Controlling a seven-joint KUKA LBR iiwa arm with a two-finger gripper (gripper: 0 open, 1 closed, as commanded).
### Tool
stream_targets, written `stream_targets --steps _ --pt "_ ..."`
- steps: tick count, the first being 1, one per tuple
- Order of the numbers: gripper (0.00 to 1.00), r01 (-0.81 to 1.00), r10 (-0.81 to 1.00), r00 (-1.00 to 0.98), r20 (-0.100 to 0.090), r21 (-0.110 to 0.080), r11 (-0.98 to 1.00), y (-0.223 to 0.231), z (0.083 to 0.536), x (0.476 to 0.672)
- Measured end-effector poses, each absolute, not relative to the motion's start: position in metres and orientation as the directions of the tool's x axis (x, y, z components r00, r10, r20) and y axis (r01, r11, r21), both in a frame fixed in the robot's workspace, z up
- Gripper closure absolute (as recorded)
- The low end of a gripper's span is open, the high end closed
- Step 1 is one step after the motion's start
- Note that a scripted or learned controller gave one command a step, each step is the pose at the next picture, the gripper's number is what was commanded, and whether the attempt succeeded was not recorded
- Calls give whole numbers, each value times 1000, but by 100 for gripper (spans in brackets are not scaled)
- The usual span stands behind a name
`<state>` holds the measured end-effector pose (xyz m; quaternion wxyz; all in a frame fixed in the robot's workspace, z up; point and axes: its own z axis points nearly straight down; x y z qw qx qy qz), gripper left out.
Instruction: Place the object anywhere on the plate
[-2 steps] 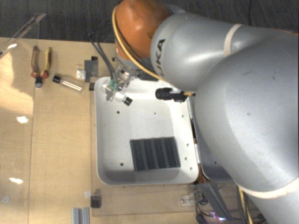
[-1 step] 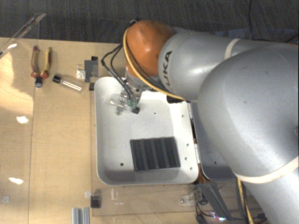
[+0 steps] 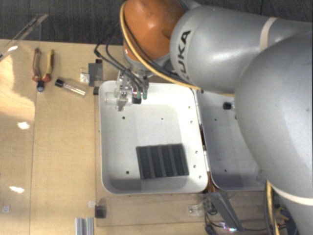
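A: Looking at the left bin (image 3: 146,131), where is the thing to be moved?

B: The one loose item in it is a dark ribbed slab (image 3: 162,161). It lies flat on the bin's floor, close to the bin's near wall and a little toward its right side. I cannot tell whether it is the object or the plate it should land on. Nothing else on that floor is distinct enough to name.

A: And the gripper (image 3: 130,93)?

B: It hangs over the bin's far-left corner, well apart from the slab. The arm's bulk and the clutter of cables around the wrist hide its tip, so I cannot tell whether it is wide, narrow or carrying something.

A: If the slab is the thing to lift, how would it behave?

B: I'd judge it stiff and fairly light, and not fragile. Its grooved top should give some friction. It sits low against the floor, so a pinch from straight above has little height to bite on.

A: Where would you take hold?

B: Across its narrower span, with the jaws closing on two opposite long edges near the middle. A grab at one corner could tip it or let it slide toward the bin's wall.
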<state>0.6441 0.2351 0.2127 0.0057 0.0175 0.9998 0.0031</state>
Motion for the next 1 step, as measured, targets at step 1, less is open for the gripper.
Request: stream_targets --steps 1 --pt "0 35 36 -999 -11 7 999 235 213 644"
